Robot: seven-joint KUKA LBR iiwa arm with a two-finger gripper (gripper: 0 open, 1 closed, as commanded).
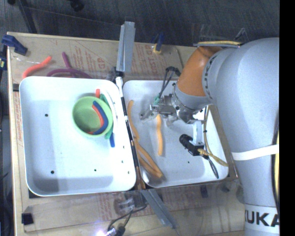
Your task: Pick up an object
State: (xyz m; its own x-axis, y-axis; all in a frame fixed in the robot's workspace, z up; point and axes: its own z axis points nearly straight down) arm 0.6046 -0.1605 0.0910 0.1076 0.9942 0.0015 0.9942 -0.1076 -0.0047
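Observation:
My gripper (157, 114) is low in the right bin (179, 173), near its upper middle, and looks open. A short orange stick (160, 137) lies lengthwise on the bin floor, its top end reaching up between the fingers. Nothing is lifted. A longer orange strip (137, 144) curves along the bin's left wall, from the upper left down to the bottom, just left of the gripper.
The left bin (49, 151) holds a green bowl (85, 114) with red and blue pieces in it and a blue piece (111, 140) beside it. A black fitting with a cable (188, 143) hangs from the arm over the right bin. Clamps and tubes lie on the bench behind the bins.

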